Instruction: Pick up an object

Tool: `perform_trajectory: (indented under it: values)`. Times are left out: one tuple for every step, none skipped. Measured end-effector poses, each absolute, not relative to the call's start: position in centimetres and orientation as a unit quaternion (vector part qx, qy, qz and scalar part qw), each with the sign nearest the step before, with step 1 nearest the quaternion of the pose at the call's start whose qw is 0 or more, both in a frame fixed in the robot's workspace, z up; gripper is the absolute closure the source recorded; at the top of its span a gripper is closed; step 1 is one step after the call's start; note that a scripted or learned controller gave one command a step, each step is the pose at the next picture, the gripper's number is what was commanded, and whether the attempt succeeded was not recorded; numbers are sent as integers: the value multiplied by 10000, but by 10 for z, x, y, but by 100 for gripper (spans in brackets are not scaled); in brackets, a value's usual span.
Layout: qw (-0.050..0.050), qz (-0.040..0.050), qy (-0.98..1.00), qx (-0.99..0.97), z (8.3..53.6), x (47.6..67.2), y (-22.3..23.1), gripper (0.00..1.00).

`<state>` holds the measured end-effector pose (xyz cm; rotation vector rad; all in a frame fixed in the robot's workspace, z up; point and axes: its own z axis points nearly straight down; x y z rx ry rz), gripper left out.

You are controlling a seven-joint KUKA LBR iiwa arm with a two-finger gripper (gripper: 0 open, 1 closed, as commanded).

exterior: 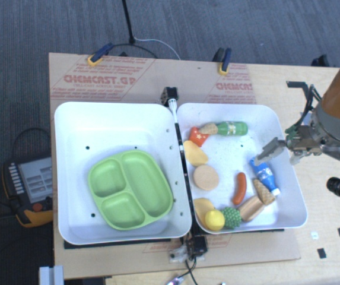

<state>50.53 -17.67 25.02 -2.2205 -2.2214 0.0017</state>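
Gripper point(283, 146) at the right bin's point(288, 186) rim — fingers spread, gripping nothing

Glossy plastic toys lie in that bin: a blue tube point(264, 177) just below the fingers, a red sausage point(240, 187), a round tan disc point(206, 177), a green bottle point(231, 128) — the left bin holds a smooth green divided plate point(130, 189)

Both white bins point(75, 159) are showing smooth, slightly glossy plastic. The green divided tray point(130, 189) is looking like matt plastic. The toy foods, such as the red sausage point(240, 187) and yellow lemon point(215, 219), are looking like smooth plastic with a soft sheen. The desk point(92, 79) is wearing a printed paper-like brown sheet, matt. The floor point(39, 16) is showing rough grey carpet.
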Motion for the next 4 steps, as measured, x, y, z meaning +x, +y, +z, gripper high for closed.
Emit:
perform_trajectory:
  values:
    - [15,16,-6526,-7577,124,518,-193,0]
    - [-63,-8,-7464,-6655,94,526,-188,0]
    - [-136,-28,-7460,-6658,105,529,-190,100]
    - [7,2,-7394,-6733,184,494,-77,100]
